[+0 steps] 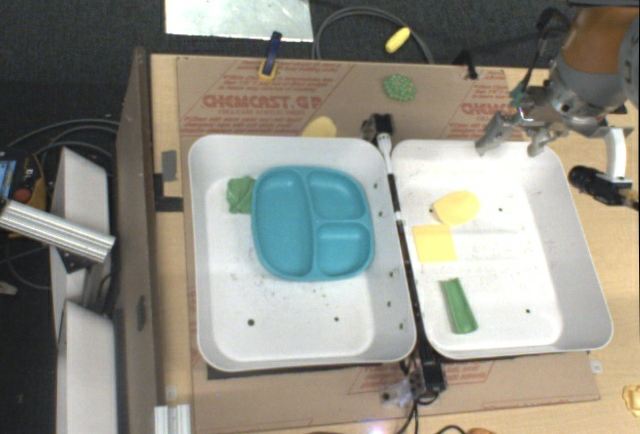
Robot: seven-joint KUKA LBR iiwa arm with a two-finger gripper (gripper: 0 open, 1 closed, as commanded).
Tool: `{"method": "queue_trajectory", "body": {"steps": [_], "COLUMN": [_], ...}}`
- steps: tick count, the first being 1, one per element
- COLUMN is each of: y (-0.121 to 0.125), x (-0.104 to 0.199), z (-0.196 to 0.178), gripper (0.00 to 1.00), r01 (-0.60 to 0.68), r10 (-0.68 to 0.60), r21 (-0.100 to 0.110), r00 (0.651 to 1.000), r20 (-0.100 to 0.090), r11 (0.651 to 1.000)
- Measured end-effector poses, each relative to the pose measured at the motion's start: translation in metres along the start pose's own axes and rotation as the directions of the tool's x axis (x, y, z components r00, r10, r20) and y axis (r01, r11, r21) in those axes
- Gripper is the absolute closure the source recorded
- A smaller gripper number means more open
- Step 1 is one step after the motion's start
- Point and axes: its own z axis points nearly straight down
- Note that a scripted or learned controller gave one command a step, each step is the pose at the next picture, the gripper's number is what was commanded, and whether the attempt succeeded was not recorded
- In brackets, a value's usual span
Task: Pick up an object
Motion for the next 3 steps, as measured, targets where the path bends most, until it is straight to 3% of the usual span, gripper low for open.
{"method": "queue_trajectory", "body": {"steps": [1,2,3], "y": [-0.004,-0.046,-0.042], "x": [0.019,0.054,0.052], "z": [0.129,0.122,0.110], "gripper": [0.00,0.00,1.00], "r01": [0.003,0.002,0.001], "r10": [-0.003,-0.002,-0.001], "r21": [0.008,0.005,-0.004], "r00": [1.000,1.000,1.000], "r20": [-0.003,-0.003,-0.001], "r11": [1.000,1.000,1.000]}}
